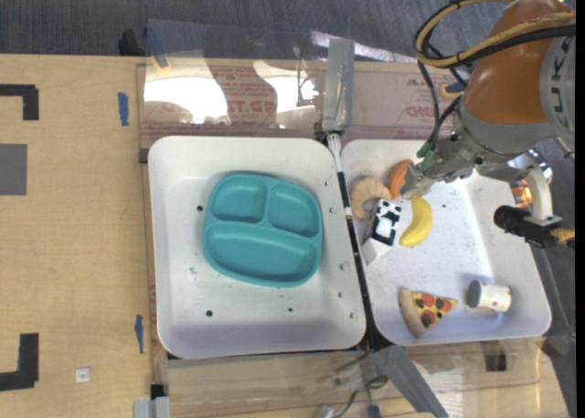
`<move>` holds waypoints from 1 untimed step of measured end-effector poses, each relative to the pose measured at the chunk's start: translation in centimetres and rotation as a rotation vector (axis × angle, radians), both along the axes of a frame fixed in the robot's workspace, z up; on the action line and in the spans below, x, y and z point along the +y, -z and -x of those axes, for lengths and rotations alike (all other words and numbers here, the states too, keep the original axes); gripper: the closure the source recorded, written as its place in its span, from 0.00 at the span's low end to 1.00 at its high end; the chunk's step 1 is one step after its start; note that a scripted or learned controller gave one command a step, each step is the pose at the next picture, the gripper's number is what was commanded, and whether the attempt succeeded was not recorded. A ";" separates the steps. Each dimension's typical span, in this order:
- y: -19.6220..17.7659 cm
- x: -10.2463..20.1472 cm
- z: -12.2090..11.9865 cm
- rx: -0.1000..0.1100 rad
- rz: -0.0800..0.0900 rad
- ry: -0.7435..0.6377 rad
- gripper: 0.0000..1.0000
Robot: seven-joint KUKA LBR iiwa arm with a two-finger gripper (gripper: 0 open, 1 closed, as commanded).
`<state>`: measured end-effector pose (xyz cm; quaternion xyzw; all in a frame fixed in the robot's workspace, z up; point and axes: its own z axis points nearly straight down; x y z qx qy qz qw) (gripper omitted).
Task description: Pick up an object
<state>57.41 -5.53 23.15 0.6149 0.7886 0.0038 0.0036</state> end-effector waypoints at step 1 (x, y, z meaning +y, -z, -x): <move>1.7 1.5 2.7 0.014 0.000 0.317 1.00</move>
